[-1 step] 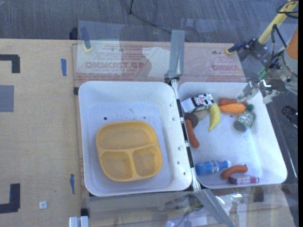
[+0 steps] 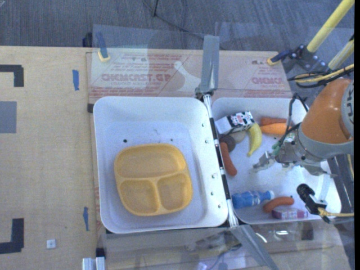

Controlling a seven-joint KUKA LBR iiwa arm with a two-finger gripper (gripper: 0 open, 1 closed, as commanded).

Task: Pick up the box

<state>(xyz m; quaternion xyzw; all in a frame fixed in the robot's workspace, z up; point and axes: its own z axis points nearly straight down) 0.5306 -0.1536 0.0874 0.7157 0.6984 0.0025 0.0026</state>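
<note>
The gripper (image 2: pixel 269 161), its grip state impossible to tell, hangs over the right bin (image 2: pixel 332 204), where the small printed box (image 2: pixel 241 120) lies at the far left corner, likely light, stiff cardboard best pinched across its narrow sides

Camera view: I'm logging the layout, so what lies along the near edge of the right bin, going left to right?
Blue bottle → orange sausage → small pink box.
</note>
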